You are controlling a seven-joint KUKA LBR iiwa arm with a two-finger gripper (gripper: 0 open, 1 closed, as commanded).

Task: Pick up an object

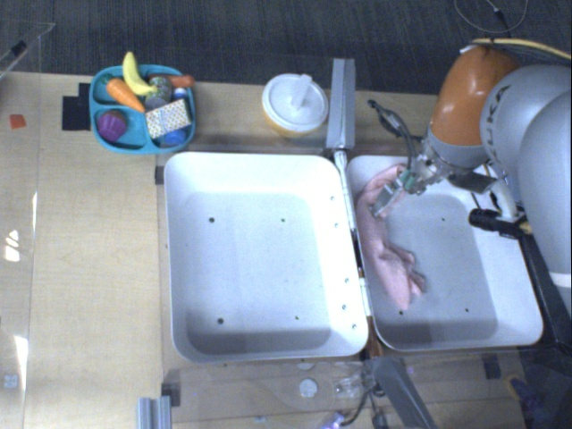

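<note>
A pale wooden bench fills the foreground (evenly lit), and beyond it lies dark carpet — grey-blue, finely ribbed.

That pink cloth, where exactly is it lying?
The pink cloth lies in the right bin, along its left wall next to the divider between the two bins, with the gripper at its upper end.

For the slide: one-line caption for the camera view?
Pincer poised at the top of a pink cloth in the right bin; left bin beside it.
</note>
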